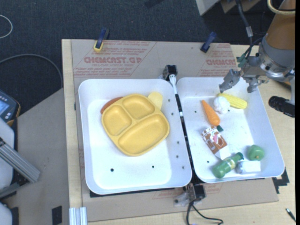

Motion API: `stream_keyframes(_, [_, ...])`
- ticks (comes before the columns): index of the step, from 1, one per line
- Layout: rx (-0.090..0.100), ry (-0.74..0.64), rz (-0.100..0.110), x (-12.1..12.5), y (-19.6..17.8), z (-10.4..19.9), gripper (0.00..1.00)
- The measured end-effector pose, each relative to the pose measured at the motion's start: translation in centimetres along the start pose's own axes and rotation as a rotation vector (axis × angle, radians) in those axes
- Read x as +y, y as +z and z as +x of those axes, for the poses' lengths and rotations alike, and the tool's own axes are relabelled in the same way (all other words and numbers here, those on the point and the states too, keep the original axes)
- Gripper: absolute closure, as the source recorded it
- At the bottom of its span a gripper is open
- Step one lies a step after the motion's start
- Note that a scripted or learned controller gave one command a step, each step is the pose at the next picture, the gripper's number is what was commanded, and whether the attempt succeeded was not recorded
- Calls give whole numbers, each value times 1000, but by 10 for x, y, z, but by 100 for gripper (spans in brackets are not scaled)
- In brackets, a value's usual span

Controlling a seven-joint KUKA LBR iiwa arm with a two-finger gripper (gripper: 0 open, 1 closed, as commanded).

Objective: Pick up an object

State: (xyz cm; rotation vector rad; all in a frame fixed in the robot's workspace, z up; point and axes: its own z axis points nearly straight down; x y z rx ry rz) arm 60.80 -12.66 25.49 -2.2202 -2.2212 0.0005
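End effector [240,81]: open, empty, above right bin [267,125] | Advice: centre over corn [234,101], descend straight, close squarely.

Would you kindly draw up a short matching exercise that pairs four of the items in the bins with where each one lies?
Things:
1. yellow divided plate
2. corn cob
3. green bottle
4. carrot

Places:
A. near the front edge of the right bin
B. in the left bin
C. far part of the right bin, just below the gripper
D. right bin, left of the small white object

Pairs: 1-B, 2-C, 3-A, 4-D
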Motion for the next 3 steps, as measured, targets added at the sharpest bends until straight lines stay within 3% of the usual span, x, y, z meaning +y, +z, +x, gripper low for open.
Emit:
stream_keyframes(1, [3, 2, 7, -30, 178, 19, 0])
stream_keyframes(2, [-1, 2, -4, -27, 160, 17, 100])
stream_keyframes(3, [0, -7, -11, 0, 64, 84, 100])
